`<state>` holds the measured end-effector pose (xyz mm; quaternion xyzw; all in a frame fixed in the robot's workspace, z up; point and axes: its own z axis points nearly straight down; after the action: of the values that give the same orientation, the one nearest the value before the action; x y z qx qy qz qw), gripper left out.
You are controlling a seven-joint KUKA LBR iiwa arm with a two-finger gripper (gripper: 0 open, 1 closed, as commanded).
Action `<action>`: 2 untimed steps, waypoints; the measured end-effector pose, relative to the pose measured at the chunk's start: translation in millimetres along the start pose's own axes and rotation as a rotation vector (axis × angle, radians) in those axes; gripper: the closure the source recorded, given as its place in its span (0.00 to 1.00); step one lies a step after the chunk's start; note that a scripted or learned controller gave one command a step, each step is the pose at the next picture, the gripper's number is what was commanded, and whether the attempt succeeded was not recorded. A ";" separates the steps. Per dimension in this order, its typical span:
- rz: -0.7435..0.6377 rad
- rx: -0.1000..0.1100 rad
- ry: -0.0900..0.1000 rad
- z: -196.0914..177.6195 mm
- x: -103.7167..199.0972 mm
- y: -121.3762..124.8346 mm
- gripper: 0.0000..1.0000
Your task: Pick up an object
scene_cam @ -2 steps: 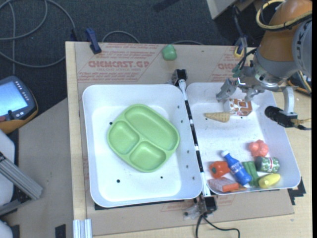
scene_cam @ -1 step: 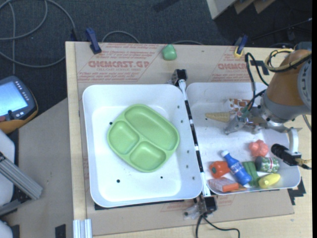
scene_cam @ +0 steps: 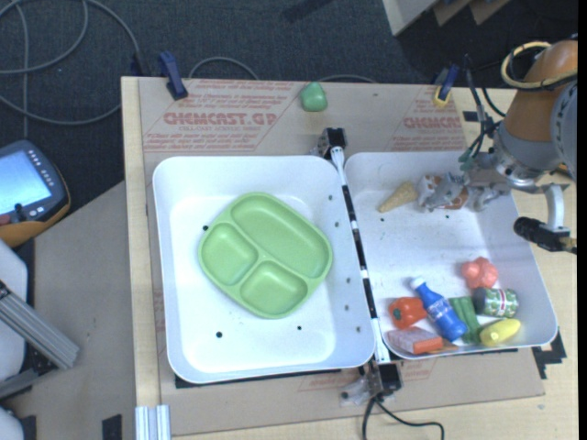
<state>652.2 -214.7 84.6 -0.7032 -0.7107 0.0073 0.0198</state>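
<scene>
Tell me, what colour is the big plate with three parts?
Light green. The plate lies in the left bin, plain to see in the camera view.

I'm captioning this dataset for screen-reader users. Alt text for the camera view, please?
A grey robot arm's hand hovers at the right bin's far end beside a toy cone; more toys cluster at its near corner. The left bin holds a green divided plate.
</scene>
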 end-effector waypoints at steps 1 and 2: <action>0.014 -0.033 -0.016 -71.0 -7.6 -87.0 0.00; 0.011 -0.033 -0.014 -18.1 -5.9 -107.9 0.00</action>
<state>545.1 -222.1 106.7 -0.7074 -0.7069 0.0007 0.0031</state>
